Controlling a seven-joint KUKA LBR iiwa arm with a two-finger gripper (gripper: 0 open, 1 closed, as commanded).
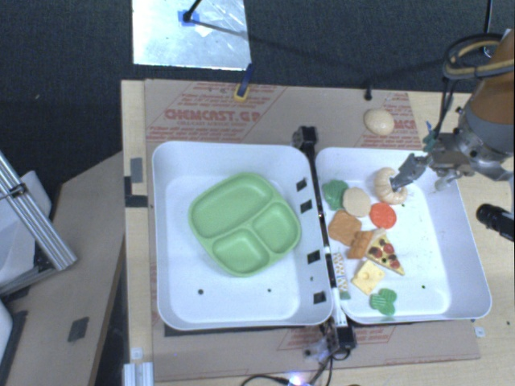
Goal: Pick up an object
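- The counter carries two shallow white bins side by side: the left bin and the right bin, with a black divider strip between them.
- The green compartment tray lies in the middle of the left bin, well to the left of the divider.
- Toy food is clustered in the right bin just right of the divider: a green leafy piece, a pale round bun, a red tomato slice, a brown toast piece, a pizza slice, a yellow cheese wedge and a small green piece.
- A cream-coloured pastry sits furthest from the divider, up and right of the bun.
- The pincer is down at the pastry's right edge, reaching in from the arm; how far its fingers are parted cannot be told, nor whether they grip anything.
- A beige egg-like ball rests on the counter beyond the right bin's far rim.
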